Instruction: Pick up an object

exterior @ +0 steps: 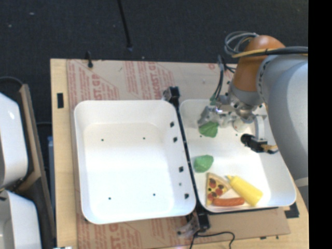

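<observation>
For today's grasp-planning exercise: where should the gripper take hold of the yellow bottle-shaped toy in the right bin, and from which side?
Probably grip the yellow bottle across its thicker body, from above. It lies flat and slanted, with the red sausage close beside it.

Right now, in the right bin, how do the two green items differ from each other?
The upper green piece sits directly beneath the gripper at the bin's far end, partly covered by it; the lower green piece lies apart from the gripper, mid-bin near the divider. The lower one is nearer the pizza slice; the upper one has no toy close by. Both are small, green and rounded, inside the right bin.
</observation>
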`<state>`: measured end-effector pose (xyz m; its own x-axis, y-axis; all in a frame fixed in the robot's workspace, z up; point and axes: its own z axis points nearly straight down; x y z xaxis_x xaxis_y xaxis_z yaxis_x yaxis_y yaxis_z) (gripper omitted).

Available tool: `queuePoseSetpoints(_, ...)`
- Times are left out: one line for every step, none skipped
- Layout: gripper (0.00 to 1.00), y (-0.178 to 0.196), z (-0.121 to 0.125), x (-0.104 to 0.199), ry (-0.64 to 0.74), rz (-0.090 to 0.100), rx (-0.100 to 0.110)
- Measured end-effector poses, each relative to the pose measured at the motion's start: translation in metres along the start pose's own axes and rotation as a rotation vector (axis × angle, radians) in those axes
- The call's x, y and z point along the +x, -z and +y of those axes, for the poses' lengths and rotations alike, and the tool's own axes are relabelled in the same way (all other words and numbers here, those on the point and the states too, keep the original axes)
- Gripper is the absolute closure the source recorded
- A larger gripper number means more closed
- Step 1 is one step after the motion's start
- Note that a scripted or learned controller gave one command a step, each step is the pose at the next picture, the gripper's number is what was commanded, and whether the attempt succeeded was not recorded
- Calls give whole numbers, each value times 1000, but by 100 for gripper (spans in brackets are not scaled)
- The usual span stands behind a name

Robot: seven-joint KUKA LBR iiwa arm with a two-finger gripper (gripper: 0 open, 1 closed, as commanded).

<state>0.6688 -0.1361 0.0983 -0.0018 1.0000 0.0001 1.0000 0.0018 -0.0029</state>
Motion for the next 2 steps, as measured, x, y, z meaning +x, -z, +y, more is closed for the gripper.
queuePoseSetpoints(0, 3, -2, -51, -58, 1, -5)
queuePoseSetpoints(0, 60, -8, -33, -1, -1, -9)
